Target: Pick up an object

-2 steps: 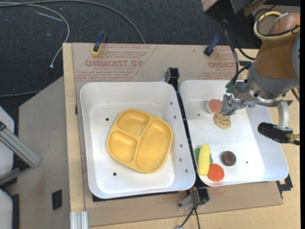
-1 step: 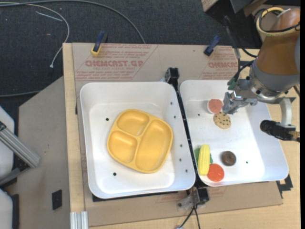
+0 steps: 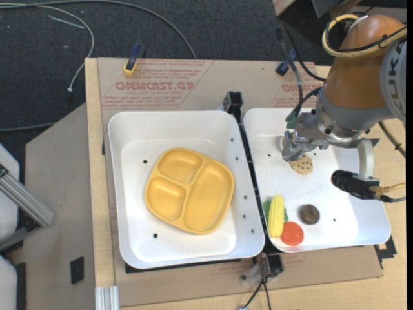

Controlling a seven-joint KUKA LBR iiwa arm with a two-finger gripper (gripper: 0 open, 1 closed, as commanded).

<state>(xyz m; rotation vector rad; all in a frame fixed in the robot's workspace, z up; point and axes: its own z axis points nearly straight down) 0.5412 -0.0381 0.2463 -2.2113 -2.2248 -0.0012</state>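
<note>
My hand [image 3: 295, 148] hangs low over the right bin [image 3: 361, 234], with the cookie [image 3: 301, 166] lying on the bin floor just below and slightly toward the near edge from my fingertips, so close that the two look to be touching or nearly so. The cookie is round, so it offers no long axis to line up with; in my judgement the coming move turns on a short drop almost straight down. Whether my hand is spread or closed I cannot tell from this slanted view (the metal parts bunch into one dark shape), and nothing shows between its tips.

Well apart from the cookie, toward the bin's near edge, sit three other things: a yellow corn cob [image 3: 276, 215] lying lengthwise along the bin's left wall, a red tomato [image 3: 292, 233] touching the cob's near end, and a brown disc [image 3: 310, 214] just to the cob's right.

The left bin [image 3: 126, 141] holds one thing, a yellow divided plate [image 3: 189, 190], near its middle, with nothing in its three sections. Both bins rest side by side on the table [image 3: 97, 173].
</note>
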